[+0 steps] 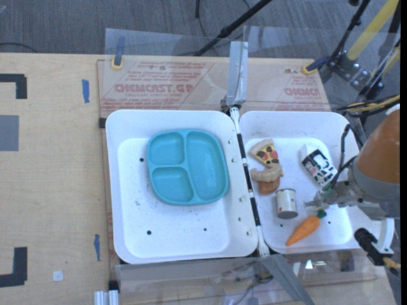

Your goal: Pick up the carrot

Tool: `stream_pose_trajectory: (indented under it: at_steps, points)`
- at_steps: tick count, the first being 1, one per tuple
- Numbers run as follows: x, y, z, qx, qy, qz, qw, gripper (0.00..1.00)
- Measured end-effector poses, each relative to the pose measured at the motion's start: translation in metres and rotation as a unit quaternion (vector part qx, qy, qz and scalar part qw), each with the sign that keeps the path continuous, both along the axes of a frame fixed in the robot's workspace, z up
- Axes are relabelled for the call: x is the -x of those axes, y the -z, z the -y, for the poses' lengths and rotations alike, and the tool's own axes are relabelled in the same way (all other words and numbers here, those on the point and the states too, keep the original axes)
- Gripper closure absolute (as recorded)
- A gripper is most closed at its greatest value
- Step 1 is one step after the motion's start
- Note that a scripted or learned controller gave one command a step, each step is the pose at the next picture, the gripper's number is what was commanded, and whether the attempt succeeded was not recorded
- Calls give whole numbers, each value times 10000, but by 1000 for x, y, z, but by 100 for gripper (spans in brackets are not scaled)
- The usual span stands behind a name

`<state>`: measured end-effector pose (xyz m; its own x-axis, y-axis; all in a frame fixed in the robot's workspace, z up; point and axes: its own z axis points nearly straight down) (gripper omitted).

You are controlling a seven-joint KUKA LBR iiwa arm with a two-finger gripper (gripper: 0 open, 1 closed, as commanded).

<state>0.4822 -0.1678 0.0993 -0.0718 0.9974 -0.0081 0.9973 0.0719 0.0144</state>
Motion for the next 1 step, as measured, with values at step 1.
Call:
stream_pose_trajectory:
  at_steps: [1]
  points:
    - [-23,-85,-85,-38,276,-74,9996,100]
